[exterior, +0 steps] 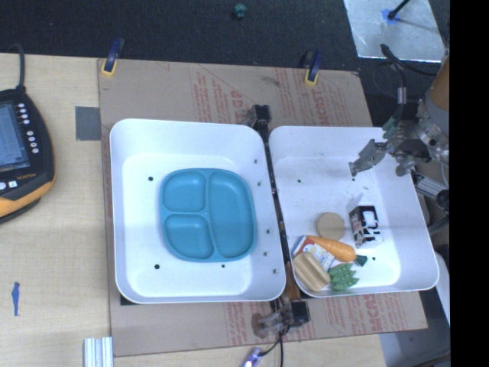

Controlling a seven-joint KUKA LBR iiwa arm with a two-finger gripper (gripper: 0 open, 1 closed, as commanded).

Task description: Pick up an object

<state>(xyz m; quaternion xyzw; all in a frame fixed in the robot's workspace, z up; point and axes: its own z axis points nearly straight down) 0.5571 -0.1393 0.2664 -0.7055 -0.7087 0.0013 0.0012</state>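
In the right bin (306, 147), near its front, lies a small heap: a tan round disc (331, 224), a black-and-white block (364, 225), an orange carrot (333, 246), a tan bun (310, 271) and a green leafy piece (344, 279). My gripper (383, 164) hovers over the bin's back right part, above and behind the block, apart from all of them. Its fingers are spread open and nothing sits between them.
A blue divided plate (208, 213) lies in the left bin (126, 147). A black and orange pendant (19, 155) rests on the bench at far left. Clamps (112, 56) hold the cardboard base at the back.
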